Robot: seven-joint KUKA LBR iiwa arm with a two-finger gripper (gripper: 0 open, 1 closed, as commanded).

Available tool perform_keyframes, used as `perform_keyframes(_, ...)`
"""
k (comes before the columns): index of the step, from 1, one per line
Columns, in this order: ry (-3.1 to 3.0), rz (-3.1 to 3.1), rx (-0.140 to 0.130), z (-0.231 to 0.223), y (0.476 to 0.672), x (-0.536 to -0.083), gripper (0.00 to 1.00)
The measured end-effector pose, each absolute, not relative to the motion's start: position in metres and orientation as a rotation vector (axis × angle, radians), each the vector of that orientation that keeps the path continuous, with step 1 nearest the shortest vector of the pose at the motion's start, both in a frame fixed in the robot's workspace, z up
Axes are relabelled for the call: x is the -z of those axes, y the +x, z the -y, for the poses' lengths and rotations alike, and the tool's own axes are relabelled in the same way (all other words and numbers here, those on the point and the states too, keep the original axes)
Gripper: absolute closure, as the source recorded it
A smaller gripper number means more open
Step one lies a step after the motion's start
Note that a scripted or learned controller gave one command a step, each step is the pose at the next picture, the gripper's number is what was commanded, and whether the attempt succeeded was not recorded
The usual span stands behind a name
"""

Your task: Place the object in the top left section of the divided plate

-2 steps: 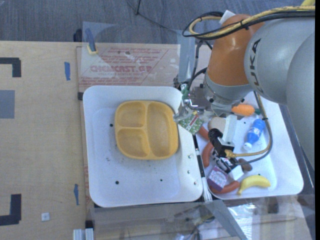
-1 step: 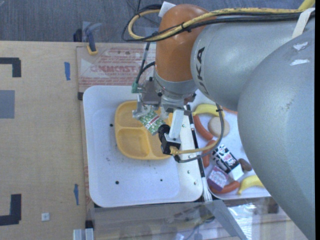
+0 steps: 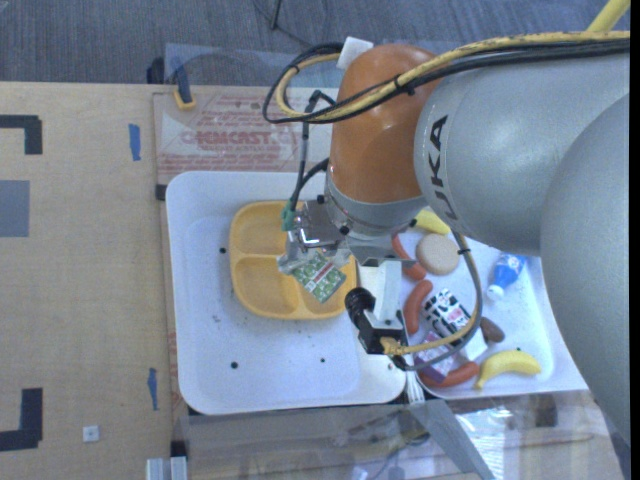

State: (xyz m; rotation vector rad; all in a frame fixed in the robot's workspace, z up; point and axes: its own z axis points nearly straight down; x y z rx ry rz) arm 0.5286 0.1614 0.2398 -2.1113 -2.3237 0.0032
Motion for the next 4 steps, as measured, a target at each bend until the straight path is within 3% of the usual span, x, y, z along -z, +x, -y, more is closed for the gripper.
perform_keyframes(1, -2.054, 2.375, -0.002, -0.112, 0.542, -0.233, 1.0)
perform_keyframes(2, -1.903, 2.501, 0.002, -0.144, 0.589, -0.243, 1.0)
perform_keyframes(3, -1.961, 2.457, 0.002, -0.166, 0.616, -0.204, 1.0)
perform_keyframes(4, -2.027, 2.399, -0.002, -0.137, 0.573, -0.189, 1.0)
